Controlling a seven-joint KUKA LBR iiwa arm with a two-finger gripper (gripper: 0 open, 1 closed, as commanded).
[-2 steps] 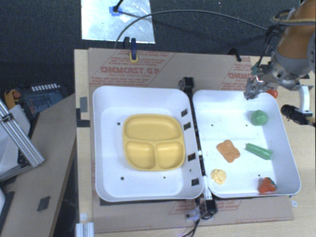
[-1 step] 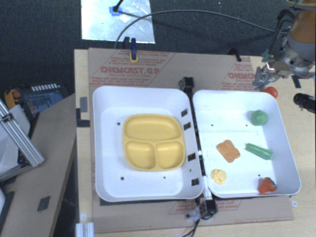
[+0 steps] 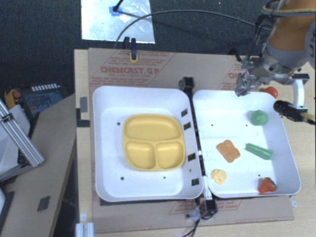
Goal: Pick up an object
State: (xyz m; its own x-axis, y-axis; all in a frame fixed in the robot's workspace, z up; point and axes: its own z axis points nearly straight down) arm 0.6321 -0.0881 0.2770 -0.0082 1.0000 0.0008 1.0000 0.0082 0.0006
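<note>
Five items lie in the right bin (image 3: 291, 181); pincer (image 3: 243, 89) hovers at its far edge, state unclear. Drop squarely over the green ball (image 3: 258, 117), nearest.

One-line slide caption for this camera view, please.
Gripper hovers at right bin's far edge; toy foods scattered inside; yellow tray in left bin.
</note>
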